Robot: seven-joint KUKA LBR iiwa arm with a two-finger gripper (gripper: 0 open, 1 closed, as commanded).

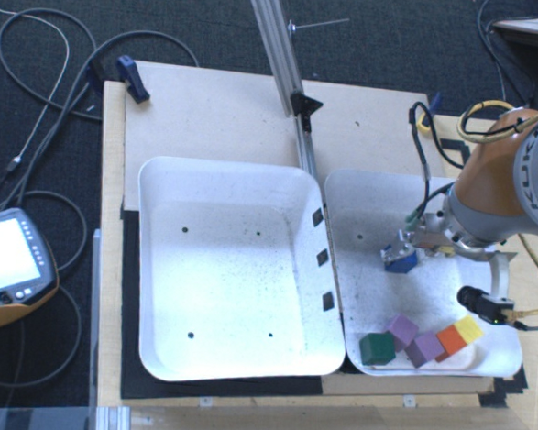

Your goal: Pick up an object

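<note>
My gripper (402, 253) hangs over the middle of the right bin (361, 207), reaching in from the right under the grey and orange arm (497, 179). A small blue block (399, 259) sits between its fingertips, and the fingers are shut on it. Along the bin's front edge lie a green block (377, 348), two purple blocks (401, 330) (419, 350), an orange block (450, 343) and a yellow block (469, 328). These lie below and to the right of the gripper, apart from it.
The left bin (219, 270) stands beside the right one, sharing a raised middle wall. A slanted metal post (279, 49) rises behind the bins. A blue clamp (132, 78) sits at the bench's far left corner. A teach pendant (3, 269) and cables lie on the floor.
</note>
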